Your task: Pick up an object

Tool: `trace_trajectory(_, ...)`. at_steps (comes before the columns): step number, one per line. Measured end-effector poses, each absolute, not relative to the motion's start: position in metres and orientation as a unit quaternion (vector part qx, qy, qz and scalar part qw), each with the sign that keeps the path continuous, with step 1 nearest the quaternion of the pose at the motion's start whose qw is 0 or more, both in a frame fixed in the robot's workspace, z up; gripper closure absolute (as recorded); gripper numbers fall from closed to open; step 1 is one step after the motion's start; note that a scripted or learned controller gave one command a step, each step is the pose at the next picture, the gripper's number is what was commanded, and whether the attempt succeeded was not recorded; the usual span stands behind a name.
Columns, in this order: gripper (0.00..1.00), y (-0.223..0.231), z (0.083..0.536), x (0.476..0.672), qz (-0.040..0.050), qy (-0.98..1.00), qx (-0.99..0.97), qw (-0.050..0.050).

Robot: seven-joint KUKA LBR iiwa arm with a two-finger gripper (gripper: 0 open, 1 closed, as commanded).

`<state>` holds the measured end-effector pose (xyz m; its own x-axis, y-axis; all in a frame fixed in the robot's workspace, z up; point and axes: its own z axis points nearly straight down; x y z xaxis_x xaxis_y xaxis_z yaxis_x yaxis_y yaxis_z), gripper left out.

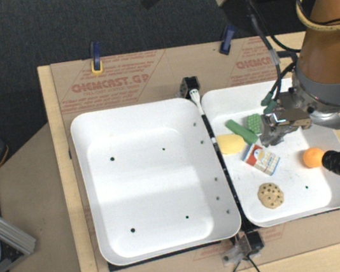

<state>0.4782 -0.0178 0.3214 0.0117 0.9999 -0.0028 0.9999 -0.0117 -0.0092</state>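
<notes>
The right bin (298, 204) holds several small things: a yellow lemon-shaped piece (230, 143), a green strip (241, 130) next to a green textured piece (255, 122), a small red, white and blue carton (263, 159), a brown cookie (270, 195) and an orange ball (313, 157). My gripper (272, 134) is low inside this bin, just right of the green pieces and just above the carton. I see nothing held in it.
The left bin (102, 195) lies beside the right one, with a dark divider (214, 150) between them. Both rest on a brown board (146, 71) held by clamps at the back. The arm's orange band (326, 6) hangs over the right bin's far corner.
</notes>
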Motion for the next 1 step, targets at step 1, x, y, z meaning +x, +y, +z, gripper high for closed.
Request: trace_trajectory(1,1.0,-0.0118,0.3364,0.4802,-0.001,-0.707,-0.707,-0.001)
